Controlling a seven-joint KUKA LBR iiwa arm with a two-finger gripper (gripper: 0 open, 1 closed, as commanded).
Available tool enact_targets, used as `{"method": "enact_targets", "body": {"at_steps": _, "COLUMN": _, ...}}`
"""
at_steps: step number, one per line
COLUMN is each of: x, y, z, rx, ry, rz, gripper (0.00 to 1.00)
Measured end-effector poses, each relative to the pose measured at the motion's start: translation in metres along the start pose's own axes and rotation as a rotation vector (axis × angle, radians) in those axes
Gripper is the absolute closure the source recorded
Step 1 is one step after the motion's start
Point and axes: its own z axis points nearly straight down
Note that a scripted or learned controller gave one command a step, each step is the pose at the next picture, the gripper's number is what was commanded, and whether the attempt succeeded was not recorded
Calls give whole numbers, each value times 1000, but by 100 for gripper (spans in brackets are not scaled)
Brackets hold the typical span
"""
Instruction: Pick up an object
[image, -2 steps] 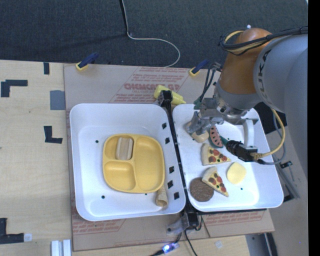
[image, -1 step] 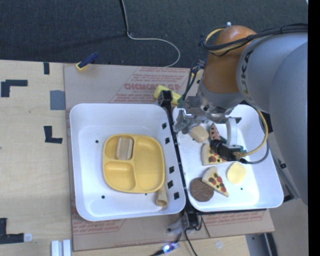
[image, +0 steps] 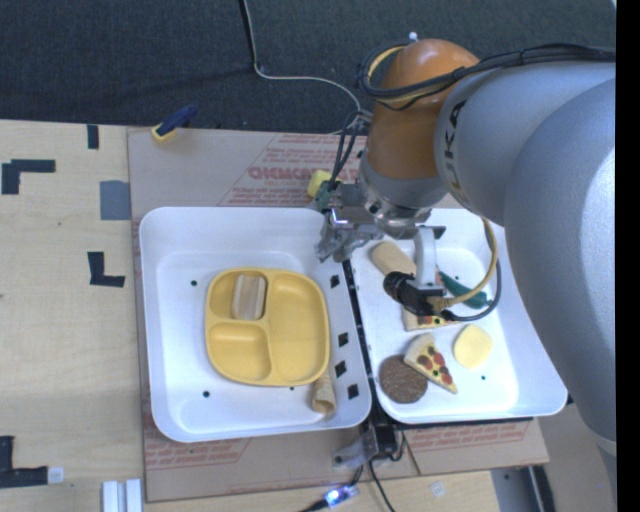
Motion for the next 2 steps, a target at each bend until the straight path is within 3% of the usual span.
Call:
{"method": "enact_targets", "body": {"at_steps": 1, "x": 42, "y": 5, "z": 19, "rx": 2, "ry": -2, "rz": 2, "gripper": 100}}
{"method": "enact_targets", "body": {"at_steps": 2, "x": 42, "y": 17, "z": 5, "rx": 0, "ry": -1, "rz": 3, "gripper": 100}}
